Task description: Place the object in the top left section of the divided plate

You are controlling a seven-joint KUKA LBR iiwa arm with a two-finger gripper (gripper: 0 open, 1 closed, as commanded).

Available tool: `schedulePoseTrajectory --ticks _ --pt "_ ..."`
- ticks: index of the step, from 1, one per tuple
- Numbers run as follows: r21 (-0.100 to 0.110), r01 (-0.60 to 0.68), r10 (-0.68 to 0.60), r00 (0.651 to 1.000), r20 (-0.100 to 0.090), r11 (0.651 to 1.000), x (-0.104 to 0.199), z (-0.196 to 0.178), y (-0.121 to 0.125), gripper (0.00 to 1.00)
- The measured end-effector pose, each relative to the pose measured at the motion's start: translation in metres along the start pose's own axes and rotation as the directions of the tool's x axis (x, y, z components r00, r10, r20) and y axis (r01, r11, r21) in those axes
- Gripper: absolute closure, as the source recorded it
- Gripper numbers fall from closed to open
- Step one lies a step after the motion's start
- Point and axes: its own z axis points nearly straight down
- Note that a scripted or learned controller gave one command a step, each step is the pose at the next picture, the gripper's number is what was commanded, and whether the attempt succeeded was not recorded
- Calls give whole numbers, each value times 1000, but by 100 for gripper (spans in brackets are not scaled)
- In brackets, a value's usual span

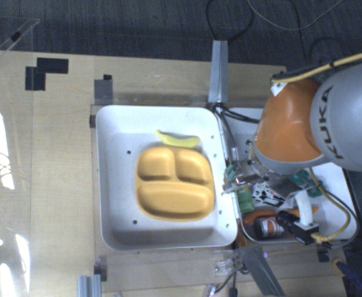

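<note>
A yellow divided plate [174, 183] lies in the left bin [116, 184], with two small sections at its far side and one long section at its near side. All three sections look bare. A yellow banana-shaped thing [179, 140] lies just behind the plate's far rim. My gripper [254, 192] hangs low over the left part of the right bin [338, 166], beside the wall between the bins. The orange wrist hides much of it. Under and around it lie a green piece [246, 201] and an orange-and-dark bottle-like thing [262, 223].
More small items lie partly hidden under the arm in the right bin, among them a green piece [304, 179] and an orange piece [306, 211]. A metal post [218, 73] stands behind the gap between the bins. Bare bin floor surrounds the plate.
</note>
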Motion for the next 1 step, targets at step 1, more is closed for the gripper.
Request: schedulePoseTrajectory --ticks 1 --pt "-2 82 -82 997 2 997 37 8 43 100"
